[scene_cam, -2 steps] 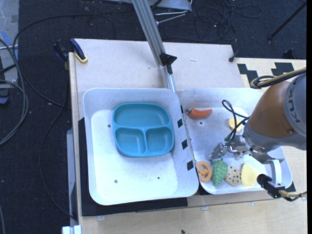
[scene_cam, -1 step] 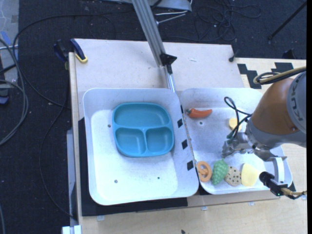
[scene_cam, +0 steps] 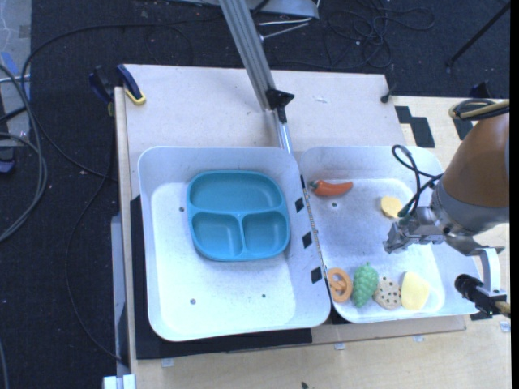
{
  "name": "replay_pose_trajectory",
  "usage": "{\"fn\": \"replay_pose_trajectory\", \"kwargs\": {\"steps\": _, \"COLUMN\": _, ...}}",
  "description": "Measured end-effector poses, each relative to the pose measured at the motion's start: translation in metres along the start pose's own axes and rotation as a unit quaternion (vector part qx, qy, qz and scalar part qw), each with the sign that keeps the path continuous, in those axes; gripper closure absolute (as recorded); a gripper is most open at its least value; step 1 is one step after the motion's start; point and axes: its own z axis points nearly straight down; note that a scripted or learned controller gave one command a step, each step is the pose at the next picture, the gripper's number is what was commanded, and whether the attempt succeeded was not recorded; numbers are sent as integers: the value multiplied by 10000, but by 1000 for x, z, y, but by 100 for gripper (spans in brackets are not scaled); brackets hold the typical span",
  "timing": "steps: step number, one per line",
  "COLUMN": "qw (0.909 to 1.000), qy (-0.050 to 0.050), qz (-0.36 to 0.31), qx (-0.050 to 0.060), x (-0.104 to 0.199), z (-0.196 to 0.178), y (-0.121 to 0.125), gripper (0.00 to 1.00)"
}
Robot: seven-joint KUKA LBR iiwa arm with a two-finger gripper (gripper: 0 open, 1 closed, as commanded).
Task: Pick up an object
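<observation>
Camera view: two shallow white bins side by side on the bench. In the left bin (scene_cam: 162,298), a blue three-compartment tray (scene_cam: 238,215), near the far edge, long axis running left to right. In the right bin (scene_cam: 357,156), an orange hot dog-like toy (scene_cam: 332,188) near the far left corner, long axis roughly left to right, narrow end toward the left bin. Along the near edge, a row from left to right: pretzel (scene_cam: 338,283), green bumpy vegetable toy (scene_cam: 366,284), chocolate-chip cookie (scene_cam: 388,292), pale yellow piece (scene_cam: 415,290), each just beside the next. A small yellow item (scene_cam: 392,207) near the right side, partly hidden by the arm. Gripper (scene_cam: 403,237) low over the bin's right half, between the yellow item and the near row; nothing seen between the fingers, open or closed impossible to tell.
</observation>
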Motion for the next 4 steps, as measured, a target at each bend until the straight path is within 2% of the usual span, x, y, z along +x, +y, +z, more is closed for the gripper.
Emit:
{"fn": "replay_pose_trajectory", "kwargs": {"steps": 1, "qw": 10000, "qy": -4, "qz": -20, "qx": -9, "x": -7, "z": -60, "y": -1, "gripper": 100}}
{"fn": "replay_pose_trajectory", "kwargs": {"steps": 2, "qw": 10000, "qy": 3, "qz": -20, "qx": 6, "x": -7, "z": -64, "y": 0, "gripper": 100}}
{"fn": "replay_pose_trajectory", "kwargs": {"steps": 4, "qw": 10000, "qy": 14, "qz": -47, "qx": 16, "x": 94, "z": -66, "y": -3, "gripper": 100}}
